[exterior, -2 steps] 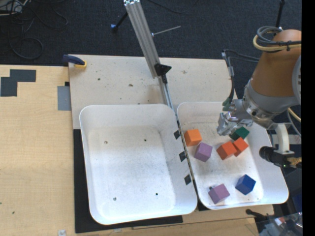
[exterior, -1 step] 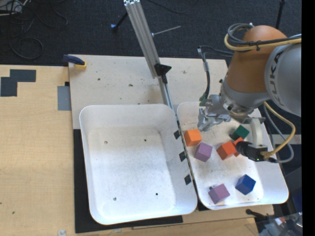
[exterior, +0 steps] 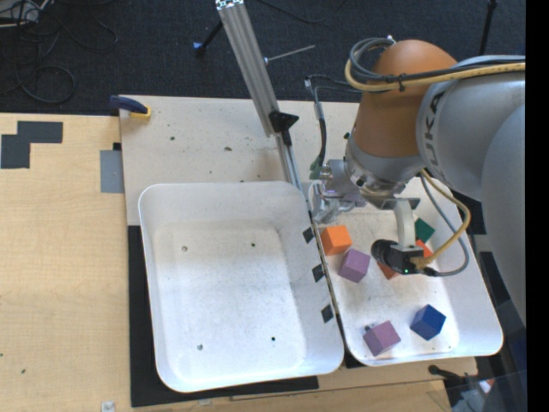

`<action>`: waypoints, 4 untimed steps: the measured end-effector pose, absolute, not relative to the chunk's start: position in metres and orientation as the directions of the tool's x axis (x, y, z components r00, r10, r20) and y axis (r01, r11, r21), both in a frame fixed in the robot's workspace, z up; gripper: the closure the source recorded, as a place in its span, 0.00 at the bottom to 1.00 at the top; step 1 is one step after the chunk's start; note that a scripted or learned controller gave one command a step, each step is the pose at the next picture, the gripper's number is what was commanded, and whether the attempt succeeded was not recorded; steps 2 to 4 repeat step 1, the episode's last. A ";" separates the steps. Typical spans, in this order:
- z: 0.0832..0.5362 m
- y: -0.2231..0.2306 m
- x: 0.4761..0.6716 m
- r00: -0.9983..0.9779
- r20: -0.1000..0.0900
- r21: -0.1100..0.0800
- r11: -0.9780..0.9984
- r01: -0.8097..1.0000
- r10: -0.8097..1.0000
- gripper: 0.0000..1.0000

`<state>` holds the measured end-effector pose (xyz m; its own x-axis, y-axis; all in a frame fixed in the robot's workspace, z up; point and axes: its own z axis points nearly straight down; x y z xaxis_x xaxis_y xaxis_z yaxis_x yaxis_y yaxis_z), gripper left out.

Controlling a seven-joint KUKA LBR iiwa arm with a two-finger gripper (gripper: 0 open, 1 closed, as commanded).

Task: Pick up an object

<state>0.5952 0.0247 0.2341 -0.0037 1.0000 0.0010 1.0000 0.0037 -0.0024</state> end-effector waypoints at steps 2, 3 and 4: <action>0.240 0.078 0.607 -0.004 0.002 -0.002 0.004 1.000 1.000 1.00; 0.240 0.078 0.607 -0.004 0.002 -0.002 0.004 1.000 1.000 1.00; 0.240 0.078 0.607 -0.004 0.002 -0.002 0.004 1.000 1.000 1.00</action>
